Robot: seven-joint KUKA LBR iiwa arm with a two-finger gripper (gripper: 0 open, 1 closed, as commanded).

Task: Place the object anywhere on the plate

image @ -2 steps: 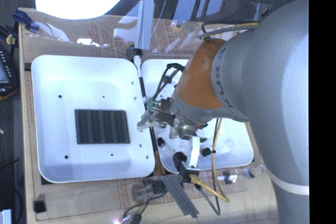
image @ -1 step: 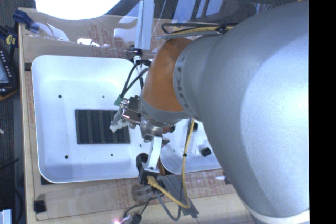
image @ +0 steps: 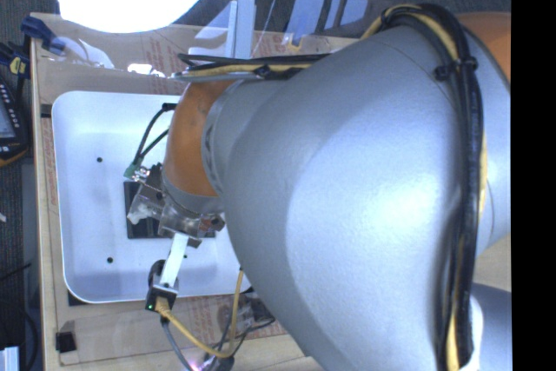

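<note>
Tool (image: 148, 208) hangs low over the left white bin (image: 78, 187), near its middle; whether it is wide, narrow or holding anything cannot be told from this slant. One bin floor shows, bare white toward its left and lower rims. Grey arm (image: 347, 204) with its orange band (image: 187, 143) covers the surface to the right, so the plate and object cannot be located.

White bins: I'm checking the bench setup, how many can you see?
1. The white bin sits at the left, under the tool. The arm covers the right side, so another may be hidden.
</note>
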